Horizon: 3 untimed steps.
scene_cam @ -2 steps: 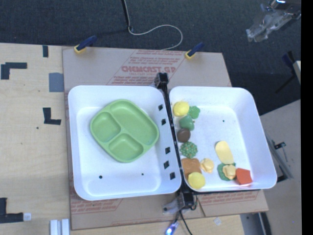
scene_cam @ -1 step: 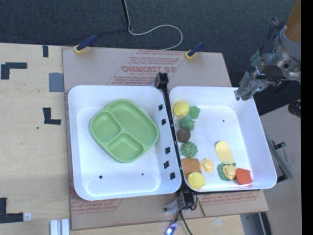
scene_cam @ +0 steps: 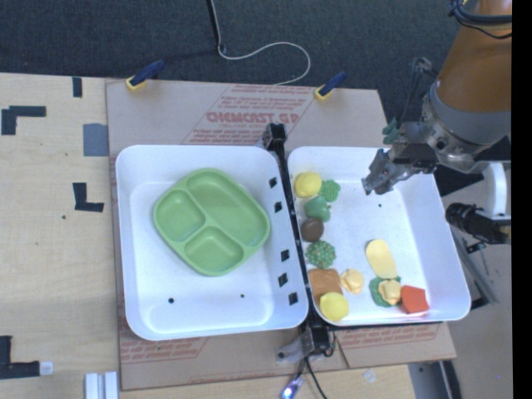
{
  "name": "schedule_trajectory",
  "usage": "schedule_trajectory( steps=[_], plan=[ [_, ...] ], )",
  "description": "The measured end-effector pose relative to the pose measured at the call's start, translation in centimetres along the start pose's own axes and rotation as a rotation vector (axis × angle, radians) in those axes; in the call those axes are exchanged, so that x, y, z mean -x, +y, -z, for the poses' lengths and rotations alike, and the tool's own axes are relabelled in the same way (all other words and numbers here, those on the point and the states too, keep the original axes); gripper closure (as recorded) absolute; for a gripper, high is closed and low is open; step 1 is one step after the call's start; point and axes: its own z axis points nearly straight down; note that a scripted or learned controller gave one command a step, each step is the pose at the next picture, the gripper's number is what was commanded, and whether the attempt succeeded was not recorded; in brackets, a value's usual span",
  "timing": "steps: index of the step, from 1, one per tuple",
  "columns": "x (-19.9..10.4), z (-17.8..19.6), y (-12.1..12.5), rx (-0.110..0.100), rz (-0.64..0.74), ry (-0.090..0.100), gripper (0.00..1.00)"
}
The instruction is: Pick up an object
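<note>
Yellow ball (scene_cam: 307,184) lies left of the tool (scene_cam: 376,183), well apart.

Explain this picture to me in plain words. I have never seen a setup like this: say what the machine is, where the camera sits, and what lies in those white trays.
One camera looks down at a slant from above the bench. The grey and orange machine at the right is a robot arm; its gripper hovers over the right bin, holding nothing visible. That bin contains small toy foods, such as a yellow lemon, a brown ball and a red block. The left bin holds a green divided plate.
</note>
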Motion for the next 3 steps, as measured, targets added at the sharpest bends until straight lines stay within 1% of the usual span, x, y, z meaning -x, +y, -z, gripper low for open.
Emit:
schedule_trajectory(
  steps=[1, 2, 3],
  plan=[
    [-6.1, -14.1, -1.2, -0.011, 0.001, 0.001, 1.0],
    [-10.8, -13.0, 3.1, 0.007, 0.003, 0.0, 1.0],
    [-9.9, 8.3, 4.3, 0.026, -0.002, 0.0, 1.0]
  ],
)
